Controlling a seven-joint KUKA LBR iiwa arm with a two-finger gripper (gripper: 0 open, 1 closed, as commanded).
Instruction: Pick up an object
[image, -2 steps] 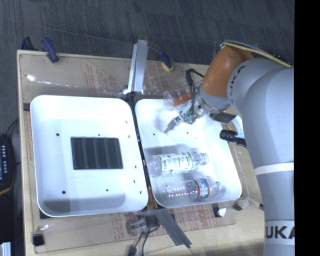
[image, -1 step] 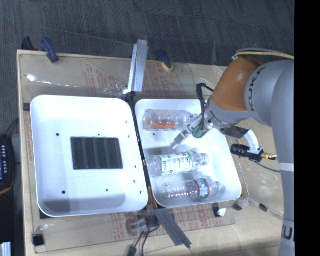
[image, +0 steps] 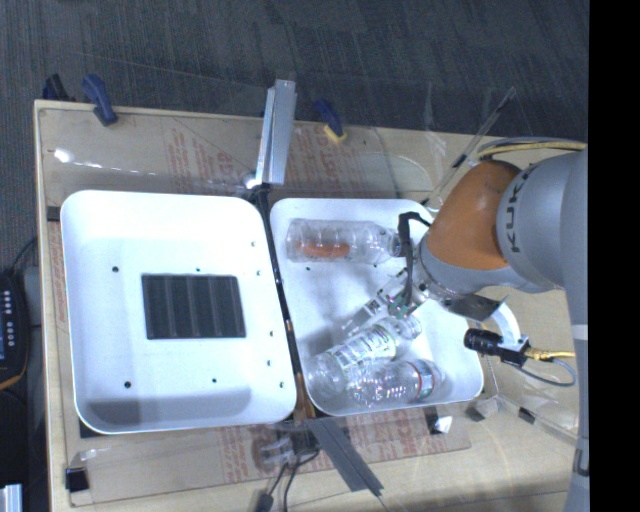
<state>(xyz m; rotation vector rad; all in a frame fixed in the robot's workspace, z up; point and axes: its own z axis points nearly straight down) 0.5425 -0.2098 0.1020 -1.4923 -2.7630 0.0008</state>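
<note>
The grey arm's two-finger gripper (image: 398, 300) hangs low inside the right shallow white bin (image: 455, 392), just above a heap of clear plastic bottles (image: 365, 365), seemingly to seize one; I cannot tell its state. An orange-tinted clear bottle (image: 335, 241) lies by that bin's far wall.

- Bins (image: 90, 300): white; left bin has a dark grey ribbed panel (image: 193, 306).
- Bottles (image: 370, 370): clear; the top one (image: 335, 241) has orange-brown contents.
- Clamps (image: 98, 98): blue.
</note>
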